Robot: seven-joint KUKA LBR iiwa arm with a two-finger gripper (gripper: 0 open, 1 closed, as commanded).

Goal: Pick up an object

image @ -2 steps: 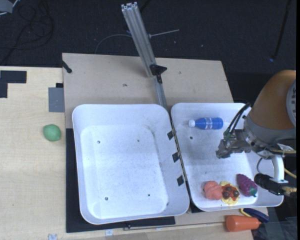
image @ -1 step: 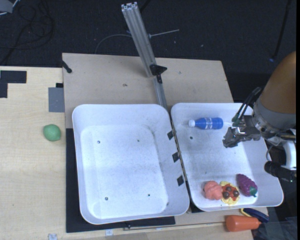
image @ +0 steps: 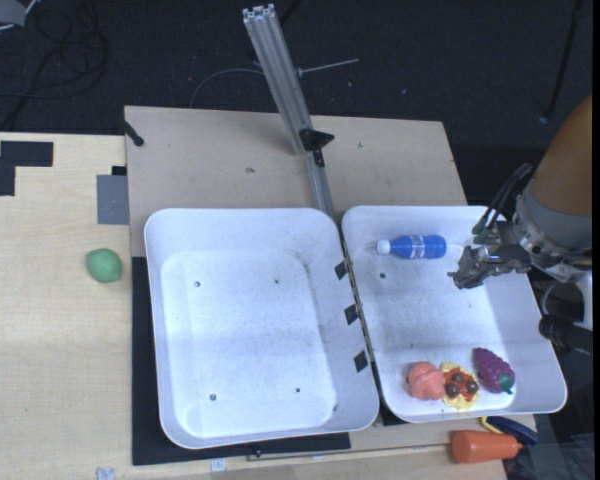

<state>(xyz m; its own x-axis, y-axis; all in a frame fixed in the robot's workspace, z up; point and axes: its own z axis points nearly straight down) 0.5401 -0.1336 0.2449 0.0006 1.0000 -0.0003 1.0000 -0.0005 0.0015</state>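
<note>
Beige tabletop (image: 400,158), two bins; the gripper (image: 470,268) hangs over the right bin (image: 430,318) near the bottle (image: 415,247). Jaws' state: cannot tell. The round bottle could roll away (my guess) if nudged.

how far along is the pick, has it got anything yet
Nothing looks picked yet. The gripper is over the right bin, just right of the blue bottle, with no object seen between its fingers. The bottle, purple toy and orange toy all lie in the bin; grasp and lift remain.

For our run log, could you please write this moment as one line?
gripper: over right bin, nothing seen held | blue bottle: lying beside it | left bin
</note>
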